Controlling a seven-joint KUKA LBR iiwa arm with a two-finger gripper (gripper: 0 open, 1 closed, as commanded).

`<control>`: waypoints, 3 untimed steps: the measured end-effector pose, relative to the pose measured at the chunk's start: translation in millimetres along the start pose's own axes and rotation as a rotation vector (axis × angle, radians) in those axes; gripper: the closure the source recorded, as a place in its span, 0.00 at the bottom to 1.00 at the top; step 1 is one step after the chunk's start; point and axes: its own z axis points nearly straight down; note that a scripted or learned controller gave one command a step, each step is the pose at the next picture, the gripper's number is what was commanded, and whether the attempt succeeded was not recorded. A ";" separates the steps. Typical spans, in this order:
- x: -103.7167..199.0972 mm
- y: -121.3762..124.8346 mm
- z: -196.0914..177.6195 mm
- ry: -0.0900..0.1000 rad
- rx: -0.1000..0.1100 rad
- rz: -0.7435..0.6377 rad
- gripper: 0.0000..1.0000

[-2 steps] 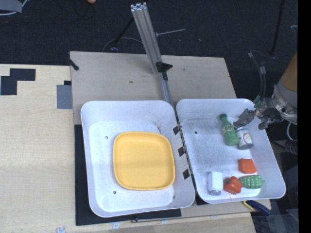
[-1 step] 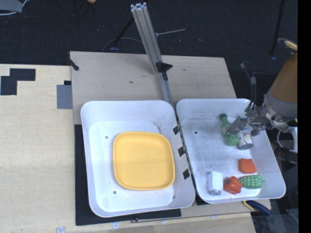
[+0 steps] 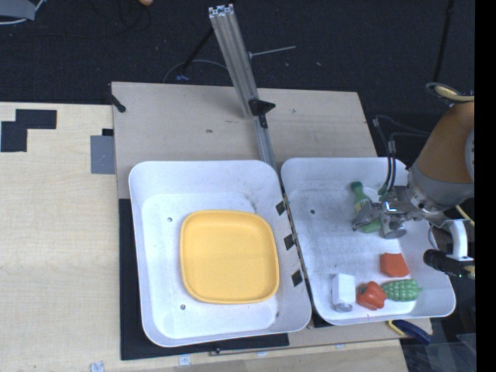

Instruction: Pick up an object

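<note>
In the right bin [image 3: 325, 231], my gripper [image 3: 381, 220] is low over the floor in the bin's upper right part. A small green bottle-shaped object [image 3: 358, 195] lies right beside it on its upper-left side, and part of the object runs under the gripper's metal body. Whether the two touch cannot be made out. Nearer the front of the bin lie an orange block [image 3: 394, 264], a red pepper-like toy [image 3: 372, 294], a knobbly green toy [image 3: 401, 289] and a small white box [image 3: 342, 291].
The left bin [image 3: 155, 184] holds a yellow square plate [image 3: 229, 256]. A slanted aluminium bar [image 3: 240, 60] rises behind the bins. Black clips [image 3: 288, 240] sit on the rim between the two bins. The arm's orange band [image 3: 453, 142] is at the right edge.
</note>
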 end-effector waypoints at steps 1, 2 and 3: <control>0.7 1.7 8.1 0.000 -0.005 -0.001 0.00; -0.9 0.8 -1.0 -0.001 -0.003 0.001 1.00; -6.5 -7.5 -51.1 -0.002 -0.007 0.003 1.00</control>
